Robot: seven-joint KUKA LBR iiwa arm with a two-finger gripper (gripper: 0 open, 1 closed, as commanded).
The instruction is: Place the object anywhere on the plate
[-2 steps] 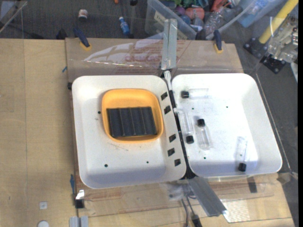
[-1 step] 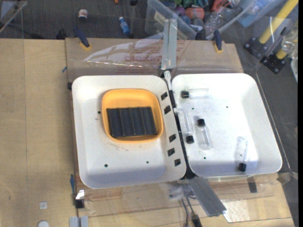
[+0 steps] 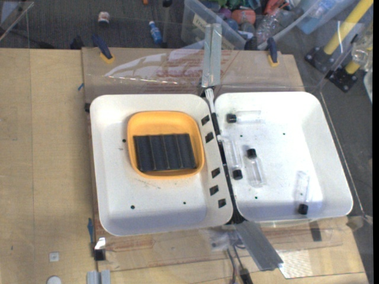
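- Block (image 3: 164, 152), dark and ribbed, lies flat on the plate (image 3: 163, 118), well inside its rim, with its long side running left to right.
- Plate is orange with rounded corners and sits in the left bin (image 3: 118, 209), toward that bin's upper middle.
- Right bin (image 3: 331, 158) touches the left one along a shared edge, where a row of small black tabs (image 3: 209, 137) runs down the seam.
- Four clear vials with black caps lie in the right bin: one (image 3: 244, 117) near its top left, one (image 3: 233, 158) close to the seam, one (image 3: 254, 167) just beside that, and one (image 3: 302, 188) near the lower right corner, well apart from the rest.
- Both bins rest on a tan bench (image 3: 41, 158).
- Metal post (image 3: 211, 52) stands behind the seam, with a clamp (image 3: 105, 52) at the left and another (image 3: 272, 52) at the right of the bench's far edge.
- Clear tub (image 3: 249, 5) of coloured items sits beyond the bench.
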